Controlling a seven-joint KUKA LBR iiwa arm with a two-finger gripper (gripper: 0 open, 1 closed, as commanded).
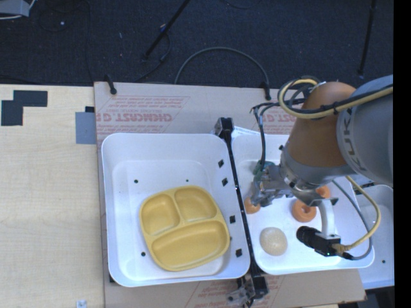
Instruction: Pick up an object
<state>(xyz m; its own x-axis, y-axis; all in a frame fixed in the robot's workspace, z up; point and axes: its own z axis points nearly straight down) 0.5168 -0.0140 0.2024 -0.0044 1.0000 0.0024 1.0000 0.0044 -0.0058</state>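
Objects for picking lie in the right bin (pixel 359 262): a pale cream, egg-like round piece (pixel 273 241) sits near the bin's front left corner, close to the divider where the two bins meet. It looks nearly round, so no long axis can be read from it. Just behind it, an orange piece (pixel 251 206) peeks out beside the arm's wrist, and a second orange, ring-like piece (pixel 304 212) lies to its right, partly covered by the arm. A black fitting with a cable (pixel 319 240) hangs over the bin floor right of the cream piece, near but apart from it.

The end effector (pixel 273 191) is low over the back left part of this bin, above the orange pieces; whether it is open or closed cannot be told, since the orange-banded wrist (pixel 318 133) hides it.

The left bin (pixel 119 153) holds a yellow three-compartment tray (pixel 185 228), lying flat and turned at a slant, its large compartment toward the front right. Bare white floor remains along that bin's back and left sides. Both bins rest on cardboard (pixel 141 111) on the pale wooden table (pixel 45 204).
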